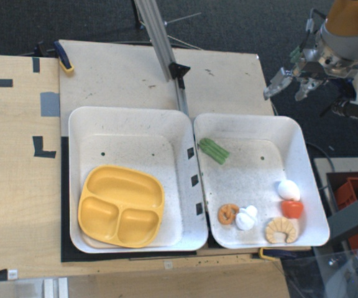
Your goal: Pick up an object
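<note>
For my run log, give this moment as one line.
gripper: open, holds nothing, beyond right bin's far corner | right bin: green piece, egg, croissant | left bin: yellow tray

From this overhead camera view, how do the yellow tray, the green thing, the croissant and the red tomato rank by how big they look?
Largest to smallest:
1. yellow tray
2. croissant
3. green thing, looks close to the croissant, so unsure
4. red tomato

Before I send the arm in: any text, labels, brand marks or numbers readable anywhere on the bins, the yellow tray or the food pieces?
None readable.
Yellow tray: plain, no markings.
Both white bins: no print; the small dark squares on the divider between them carry nothing legible.
Small white tag at the bench's lower left edge: too small to read.
</note>
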Motion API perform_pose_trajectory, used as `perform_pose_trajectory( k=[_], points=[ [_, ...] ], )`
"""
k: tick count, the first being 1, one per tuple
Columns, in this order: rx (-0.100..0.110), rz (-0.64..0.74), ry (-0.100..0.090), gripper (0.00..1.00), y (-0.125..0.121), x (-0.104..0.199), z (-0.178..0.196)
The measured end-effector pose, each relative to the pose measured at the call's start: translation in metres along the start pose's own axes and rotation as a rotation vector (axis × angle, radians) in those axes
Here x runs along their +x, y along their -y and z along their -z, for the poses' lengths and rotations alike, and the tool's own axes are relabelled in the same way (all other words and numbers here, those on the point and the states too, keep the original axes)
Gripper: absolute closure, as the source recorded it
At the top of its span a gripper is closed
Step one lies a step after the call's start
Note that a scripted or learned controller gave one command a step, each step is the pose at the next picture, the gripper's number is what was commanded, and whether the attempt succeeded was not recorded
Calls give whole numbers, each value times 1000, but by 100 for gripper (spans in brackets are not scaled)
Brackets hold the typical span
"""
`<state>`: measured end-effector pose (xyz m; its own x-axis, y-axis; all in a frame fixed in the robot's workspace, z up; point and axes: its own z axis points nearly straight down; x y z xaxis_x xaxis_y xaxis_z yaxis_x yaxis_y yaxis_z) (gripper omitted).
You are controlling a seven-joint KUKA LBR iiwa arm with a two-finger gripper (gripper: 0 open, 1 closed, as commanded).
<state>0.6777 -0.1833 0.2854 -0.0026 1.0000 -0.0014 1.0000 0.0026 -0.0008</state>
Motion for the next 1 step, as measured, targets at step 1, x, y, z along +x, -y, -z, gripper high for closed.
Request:
perform_pose_trajectory(
  k=[1],
  points=[
    [1,0,0,0,0,0,0]
  ],
)
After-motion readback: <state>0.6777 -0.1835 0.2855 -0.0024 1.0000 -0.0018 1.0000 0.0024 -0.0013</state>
